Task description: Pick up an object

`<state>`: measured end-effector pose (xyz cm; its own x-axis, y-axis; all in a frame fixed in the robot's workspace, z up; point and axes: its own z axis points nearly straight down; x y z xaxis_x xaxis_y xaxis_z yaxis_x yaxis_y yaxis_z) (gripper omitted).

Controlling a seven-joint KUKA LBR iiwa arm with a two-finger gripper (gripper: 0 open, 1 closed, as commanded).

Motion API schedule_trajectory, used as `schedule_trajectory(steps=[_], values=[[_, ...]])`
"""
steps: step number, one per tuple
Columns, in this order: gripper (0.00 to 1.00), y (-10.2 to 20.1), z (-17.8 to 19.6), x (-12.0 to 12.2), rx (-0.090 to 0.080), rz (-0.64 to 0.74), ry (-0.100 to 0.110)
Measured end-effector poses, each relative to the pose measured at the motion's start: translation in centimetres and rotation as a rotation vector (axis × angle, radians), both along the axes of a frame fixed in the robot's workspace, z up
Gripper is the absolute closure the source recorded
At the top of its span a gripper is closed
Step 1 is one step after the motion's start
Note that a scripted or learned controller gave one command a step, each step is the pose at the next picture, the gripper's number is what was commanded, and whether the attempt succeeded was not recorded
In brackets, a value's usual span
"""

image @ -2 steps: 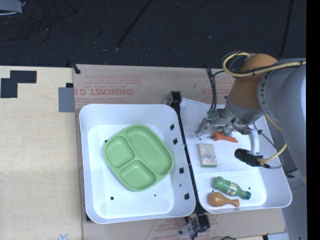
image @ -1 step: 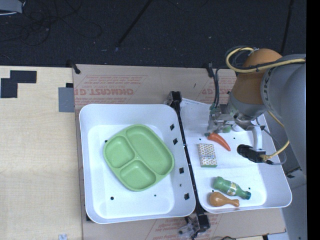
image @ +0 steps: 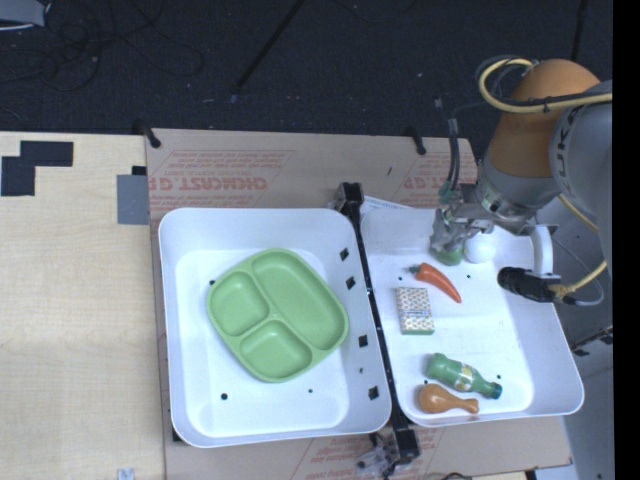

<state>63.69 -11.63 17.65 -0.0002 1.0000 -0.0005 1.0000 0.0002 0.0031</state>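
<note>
Gripper (image: 452, 240) low in the right bin's (image: 560, 388) far corner, its opening impossible to tell, just behind one orange carrot (image: 439, 281); one patterned packet (image: 414, 309), green bottle (image: 461, 375), tan gourd (image: 446, 399); left bin: one smooth green three-compartment plate (image: 277, 313).

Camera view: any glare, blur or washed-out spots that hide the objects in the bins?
Camera view: lighting is even and soft, shadows faint; the white bins are bright, near overexposed, yet the green divided plate, carrot, and green bottle read sharply; the gripper is slightly soft, with a white object beside it blending into the bin.
</note>
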Motion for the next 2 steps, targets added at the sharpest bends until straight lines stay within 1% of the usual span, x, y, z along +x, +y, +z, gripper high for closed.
schedule_trajectory(steps=[1, 2], values=[[1.00, 0.2, 4.5, -0.6, 0.000, 0.000, 0.002], [1.00, 0.0, 9.8, -0.5, 0.000, 0.001, 0.001]])
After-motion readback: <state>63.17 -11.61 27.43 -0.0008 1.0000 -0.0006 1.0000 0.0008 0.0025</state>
